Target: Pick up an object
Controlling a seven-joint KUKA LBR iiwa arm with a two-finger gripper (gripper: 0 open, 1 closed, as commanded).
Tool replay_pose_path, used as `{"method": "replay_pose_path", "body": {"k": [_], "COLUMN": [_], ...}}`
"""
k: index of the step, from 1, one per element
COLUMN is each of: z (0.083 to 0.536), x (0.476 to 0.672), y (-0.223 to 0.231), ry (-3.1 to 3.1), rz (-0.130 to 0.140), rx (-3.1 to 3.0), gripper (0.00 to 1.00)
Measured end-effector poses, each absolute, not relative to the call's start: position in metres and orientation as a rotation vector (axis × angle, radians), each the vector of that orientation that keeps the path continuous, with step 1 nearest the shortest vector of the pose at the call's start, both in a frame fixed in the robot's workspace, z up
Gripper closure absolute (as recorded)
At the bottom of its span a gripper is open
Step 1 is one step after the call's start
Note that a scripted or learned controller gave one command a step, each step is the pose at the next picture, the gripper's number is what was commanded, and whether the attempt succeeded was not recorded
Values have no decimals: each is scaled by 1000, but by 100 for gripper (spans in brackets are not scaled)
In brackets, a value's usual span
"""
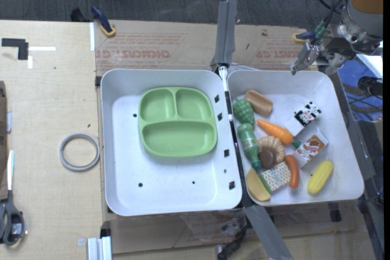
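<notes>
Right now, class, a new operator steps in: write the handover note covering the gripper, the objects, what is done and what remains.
Gripper: poised above the right bin's far rim, nothing between its fingers.
Objects: all toy food lies in the right bin, including the carrot, corn, bread roll, green bottle and a black-and-white cow toy.
Left bin: holds a green divided plate.
Done: no pick yet.
Left: descend, grasp one object, lift.

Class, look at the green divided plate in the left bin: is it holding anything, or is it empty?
Empty. All three compartments of the green plate show bare green; the toy food lies in the right bin.
</notes>
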State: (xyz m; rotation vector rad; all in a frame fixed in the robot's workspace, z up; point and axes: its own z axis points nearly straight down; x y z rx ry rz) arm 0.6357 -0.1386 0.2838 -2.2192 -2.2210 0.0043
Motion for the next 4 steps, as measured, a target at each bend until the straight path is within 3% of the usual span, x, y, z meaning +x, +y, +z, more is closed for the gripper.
{"method": "replay_pose_path", "body": {"k": [1,2,3,4], "z": [179,91,100,220], "x": [585,568,568,578], "y": [-105,-104,-105,-54], "ry": [-2131,-2263,-2259,-2100], "rz": [5,3,4,3], "rx": [-2305,-2176,-2181,-2336], "gripper": [0,0,100,100]}}
